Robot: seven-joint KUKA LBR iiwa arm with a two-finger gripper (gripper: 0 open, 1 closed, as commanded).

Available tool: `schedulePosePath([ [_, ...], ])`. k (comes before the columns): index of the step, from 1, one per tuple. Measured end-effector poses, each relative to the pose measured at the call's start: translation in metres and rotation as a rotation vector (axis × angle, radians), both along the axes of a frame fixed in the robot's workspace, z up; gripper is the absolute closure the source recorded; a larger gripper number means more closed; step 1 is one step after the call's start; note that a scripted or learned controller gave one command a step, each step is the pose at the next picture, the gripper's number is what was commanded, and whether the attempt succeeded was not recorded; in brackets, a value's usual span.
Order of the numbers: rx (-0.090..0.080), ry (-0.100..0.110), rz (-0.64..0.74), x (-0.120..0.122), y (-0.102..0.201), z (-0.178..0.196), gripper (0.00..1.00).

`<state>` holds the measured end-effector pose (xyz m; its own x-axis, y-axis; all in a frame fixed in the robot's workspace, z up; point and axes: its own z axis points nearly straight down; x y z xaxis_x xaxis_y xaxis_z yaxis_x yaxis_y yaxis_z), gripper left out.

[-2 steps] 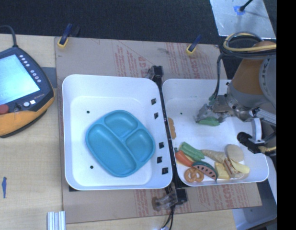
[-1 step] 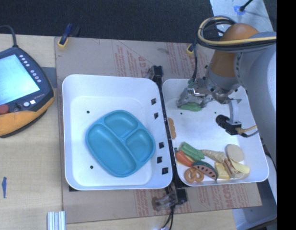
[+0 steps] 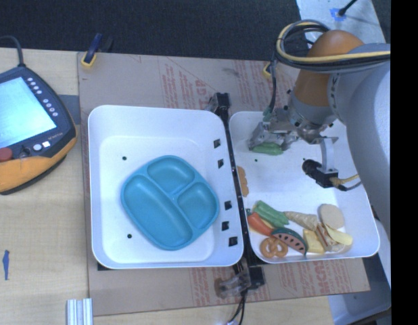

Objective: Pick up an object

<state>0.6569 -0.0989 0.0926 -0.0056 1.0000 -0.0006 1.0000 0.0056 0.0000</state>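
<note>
My gripper (image 3: 264, 141) hangs low over the far left corner of the right bin (image 3: 351, 202), reaching in from the right under the orange-banded wrist. A small green piece (image 3: 268, 150) lies right beneath it, touching or nearly touching; whether it is gripped I cannot tell. Several toy foods are heaped at the bin's near side: a green vegetable (image 3: 271, 213), a red-orange carrot (image 3: 258, 224), a pretzel (image 3: 272, 248), a watermelon slice (image 3: 290, 237) and bread slices (image 3: 331, 217). A tan cookie (image 3: 242, 180) leans on the bin's left wall.
The left bin (image 3: 104, 181) holds a blue divided plate (image 3: 170, 200). A black cable plug (image 3: 320, 172) hangs over the right bin beside the arm. Black clips (image 3: 226, 181) line the seam between bins. A teach pendant (image 3: 23, 124) lies on the bench far left.
</note>
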Motion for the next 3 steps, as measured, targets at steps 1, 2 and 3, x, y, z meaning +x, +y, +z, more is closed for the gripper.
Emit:
schedulePosePath([
  [1,0.000,0.005,-0.003,-0.012,0.004,0.000,1.00],
  [2,-0.001,0.004,-0.002,-0.029,0.002,0.000,1.00],
  [3,0.004,-0.002,0.004,-0.103,0.064,0.106,1.00],
])
